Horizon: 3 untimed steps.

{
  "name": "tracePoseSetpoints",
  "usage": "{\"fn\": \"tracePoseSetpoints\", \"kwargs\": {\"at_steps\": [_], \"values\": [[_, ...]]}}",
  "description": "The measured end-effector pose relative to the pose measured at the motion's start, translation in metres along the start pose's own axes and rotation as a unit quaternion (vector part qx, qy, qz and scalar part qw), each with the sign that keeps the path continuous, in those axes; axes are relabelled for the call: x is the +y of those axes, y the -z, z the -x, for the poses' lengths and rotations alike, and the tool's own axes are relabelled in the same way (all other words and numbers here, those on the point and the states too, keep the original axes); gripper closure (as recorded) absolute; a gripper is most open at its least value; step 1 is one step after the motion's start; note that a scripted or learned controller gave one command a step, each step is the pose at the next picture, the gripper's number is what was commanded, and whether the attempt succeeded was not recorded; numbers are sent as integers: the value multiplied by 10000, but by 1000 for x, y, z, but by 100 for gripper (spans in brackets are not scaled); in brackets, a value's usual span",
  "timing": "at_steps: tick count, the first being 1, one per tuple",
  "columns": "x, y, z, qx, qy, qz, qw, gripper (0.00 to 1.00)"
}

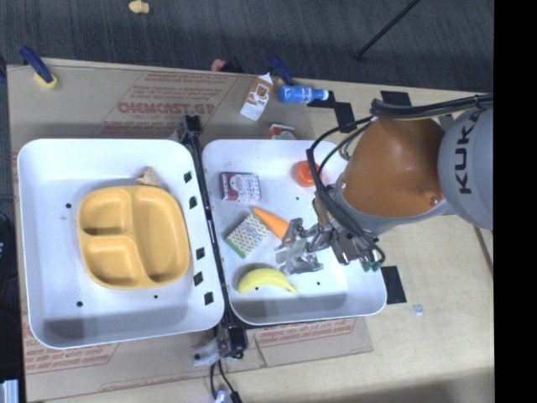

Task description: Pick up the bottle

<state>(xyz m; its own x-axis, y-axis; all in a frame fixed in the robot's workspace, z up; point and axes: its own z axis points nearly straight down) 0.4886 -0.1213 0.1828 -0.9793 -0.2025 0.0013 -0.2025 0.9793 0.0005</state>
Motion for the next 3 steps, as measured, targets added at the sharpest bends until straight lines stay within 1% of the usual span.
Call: {"fn": "tracePoseSetpoints", "kwargs": {"at_steps": [1, 2, 3], "values": [[-50, 73, -15, -8, 2134, -9, 9770, 100], [-87, 47, -18, 7, 2752, 4, 9614, 100], [-37, -1, -10, 2, 3457, 4, 9383, 100]]}}
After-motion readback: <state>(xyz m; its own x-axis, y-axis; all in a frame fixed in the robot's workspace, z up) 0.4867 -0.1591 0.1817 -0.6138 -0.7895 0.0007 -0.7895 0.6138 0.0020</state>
